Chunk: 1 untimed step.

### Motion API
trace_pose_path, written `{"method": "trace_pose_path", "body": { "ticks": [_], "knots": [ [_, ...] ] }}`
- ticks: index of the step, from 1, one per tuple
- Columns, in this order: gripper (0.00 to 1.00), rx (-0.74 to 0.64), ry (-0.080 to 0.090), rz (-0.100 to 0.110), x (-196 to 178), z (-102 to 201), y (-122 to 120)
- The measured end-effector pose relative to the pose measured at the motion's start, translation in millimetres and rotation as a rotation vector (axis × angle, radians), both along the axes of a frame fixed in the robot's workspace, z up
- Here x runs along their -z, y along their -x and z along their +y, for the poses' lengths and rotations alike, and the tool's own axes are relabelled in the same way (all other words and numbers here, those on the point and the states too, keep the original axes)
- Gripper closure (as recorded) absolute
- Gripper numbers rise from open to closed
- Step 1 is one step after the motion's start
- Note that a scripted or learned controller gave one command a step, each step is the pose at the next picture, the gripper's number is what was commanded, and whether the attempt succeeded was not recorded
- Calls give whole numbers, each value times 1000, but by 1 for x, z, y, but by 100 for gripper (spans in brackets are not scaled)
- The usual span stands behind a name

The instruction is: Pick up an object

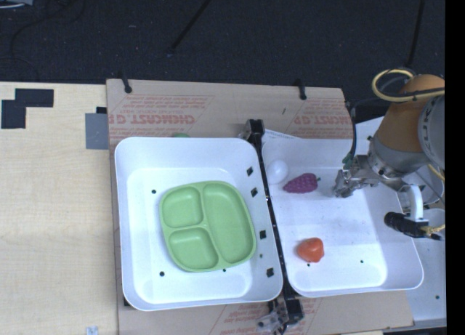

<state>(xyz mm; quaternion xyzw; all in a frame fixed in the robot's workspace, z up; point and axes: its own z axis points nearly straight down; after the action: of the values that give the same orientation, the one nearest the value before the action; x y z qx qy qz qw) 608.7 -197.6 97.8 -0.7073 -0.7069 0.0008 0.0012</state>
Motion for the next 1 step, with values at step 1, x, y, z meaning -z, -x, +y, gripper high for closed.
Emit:
{"method": "trace_pose_path", "body": {
  "ticks": [1],
  "knots": [
    [100,3,2,-6,-61,-8,2]
  ]
}}
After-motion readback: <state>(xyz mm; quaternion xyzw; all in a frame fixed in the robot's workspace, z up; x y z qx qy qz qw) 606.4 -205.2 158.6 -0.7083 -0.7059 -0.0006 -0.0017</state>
